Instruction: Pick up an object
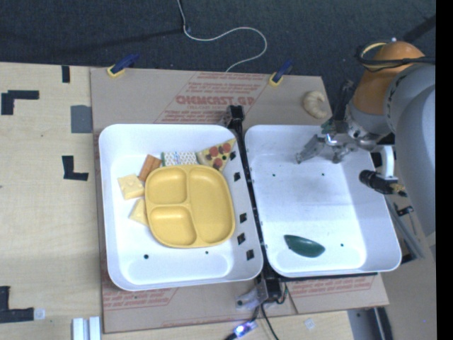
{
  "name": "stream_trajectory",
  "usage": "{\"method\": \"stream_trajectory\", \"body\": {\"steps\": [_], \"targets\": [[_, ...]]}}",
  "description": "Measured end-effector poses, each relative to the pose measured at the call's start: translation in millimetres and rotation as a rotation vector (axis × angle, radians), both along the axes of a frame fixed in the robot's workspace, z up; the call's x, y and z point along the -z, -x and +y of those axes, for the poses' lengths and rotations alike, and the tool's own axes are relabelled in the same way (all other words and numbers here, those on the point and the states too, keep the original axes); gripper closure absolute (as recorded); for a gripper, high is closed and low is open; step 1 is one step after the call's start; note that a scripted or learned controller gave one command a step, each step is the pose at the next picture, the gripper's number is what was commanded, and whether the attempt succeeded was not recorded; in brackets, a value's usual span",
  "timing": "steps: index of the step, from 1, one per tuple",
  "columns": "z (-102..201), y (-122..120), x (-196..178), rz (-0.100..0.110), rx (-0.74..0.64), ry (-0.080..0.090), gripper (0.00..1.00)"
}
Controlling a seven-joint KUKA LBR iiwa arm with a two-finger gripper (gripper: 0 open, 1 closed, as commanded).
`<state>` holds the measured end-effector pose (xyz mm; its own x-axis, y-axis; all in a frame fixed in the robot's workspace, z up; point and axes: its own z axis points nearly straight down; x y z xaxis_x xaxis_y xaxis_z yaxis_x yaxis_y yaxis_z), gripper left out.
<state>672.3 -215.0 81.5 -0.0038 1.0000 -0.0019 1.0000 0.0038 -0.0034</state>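
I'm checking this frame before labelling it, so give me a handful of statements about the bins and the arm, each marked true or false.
1. The yellow divided plate lies in the left bin. True.
2. The dark green object lies in the left bin. False: it lies in the right bin, near its front wall.
3. The gripper holds the dark green object. False: the gripper hangs over the far part of the right bin, apart from that object, with nothing between its fingers.
4. Small flat pieces lie beside the plate in the left bin. True.
5. The plate has three compartments. True.
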Motion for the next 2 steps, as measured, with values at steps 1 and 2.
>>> {"method": "stream_trajectory", "body": {"steps": [1,2], "targets": [[0,-2,-14,-0.004,-0.002,0.003,1.0],[-6,-4,-75,-0.007,0.002,-0.001,1.0]]}}
